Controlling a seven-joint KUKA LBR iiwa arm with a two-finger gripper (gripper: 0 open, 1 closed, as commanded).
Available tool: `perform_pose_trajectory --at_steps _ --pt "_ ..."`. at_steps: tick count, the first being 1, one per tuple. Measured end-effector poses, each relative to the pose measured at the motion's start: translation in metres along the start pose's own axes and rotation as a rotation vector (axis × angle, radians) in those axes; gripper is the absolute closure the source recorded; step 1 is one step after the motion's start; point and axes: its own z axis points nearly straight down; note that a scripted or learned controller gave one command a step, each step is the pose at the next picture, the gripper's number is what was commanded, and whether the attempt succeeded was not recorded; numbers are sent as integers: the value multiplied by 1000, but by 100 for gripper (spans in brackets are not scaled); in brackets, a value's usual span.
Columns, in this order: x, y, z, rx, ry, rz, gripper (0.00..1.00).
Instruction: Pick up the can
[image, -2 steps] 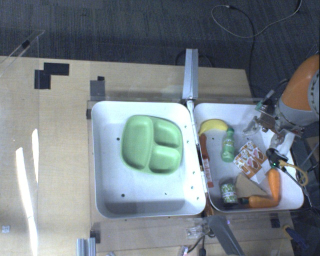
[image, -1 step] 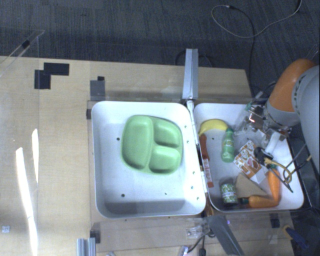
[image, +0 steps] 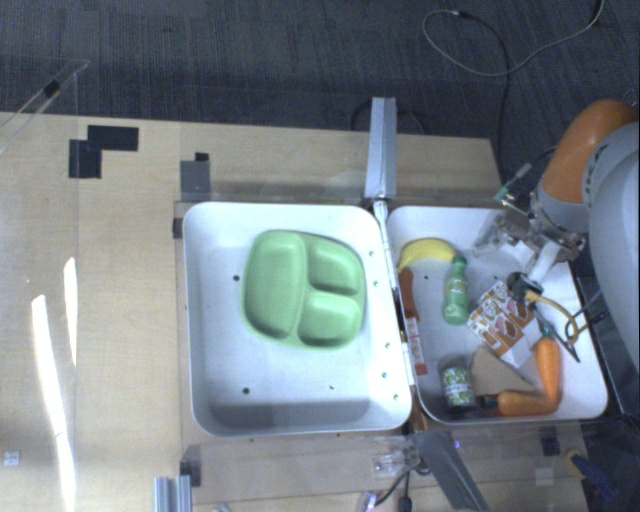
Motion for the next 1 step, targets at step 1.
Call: perform_pose_trajectory --at_steps 1 --pt "-37 -52 -1 -1 0 196 0"
